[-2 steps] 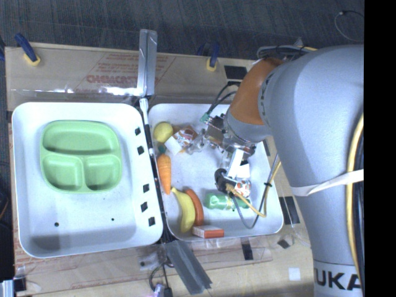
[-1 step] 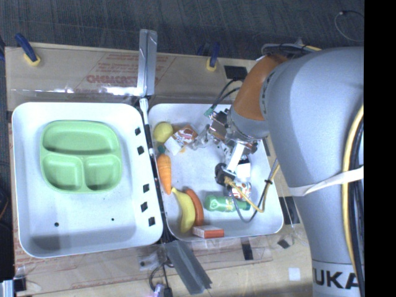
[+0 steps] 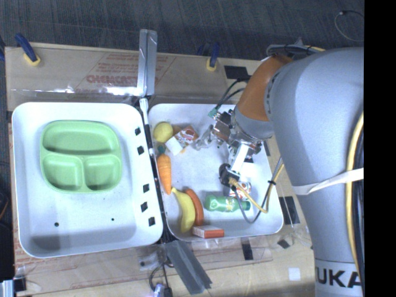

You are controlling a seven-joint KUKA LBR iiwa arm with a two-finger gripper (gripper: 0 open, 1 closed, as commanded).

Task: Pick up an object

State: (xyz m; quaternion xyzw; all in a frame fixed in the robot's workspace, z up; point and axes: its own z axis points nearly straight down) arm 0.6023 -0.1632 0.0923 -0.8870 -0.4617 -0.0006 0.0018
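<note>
1. The pincer hangs low over the upper middle of the right bin, coming in from the right. From this angle I cannot tell whether it is wide or narrow.
2. Just left of its tip lies a small orange-and-white packet. It is too close to say whether the two touch.
3. Left of the packet, a yellow lemon sits by the bin's left wall.
4. Below the lemon in the view, a carrot lies lengthwise along that same wall.
5. Further toward the near edge there's a banana, with a red-orange sausage-shaped piece pressed against its right side.
6. Right of that pair, a green bottle lies on its side.
7. By the near wall, just below the banana, rests a flat red-and-white box.
8. Over in the left bin, a green divided tray sits in the upper part.
9. Both bins stand side by side on the brown bench, and the grey arm with its orange band looms over the right one.
</note>
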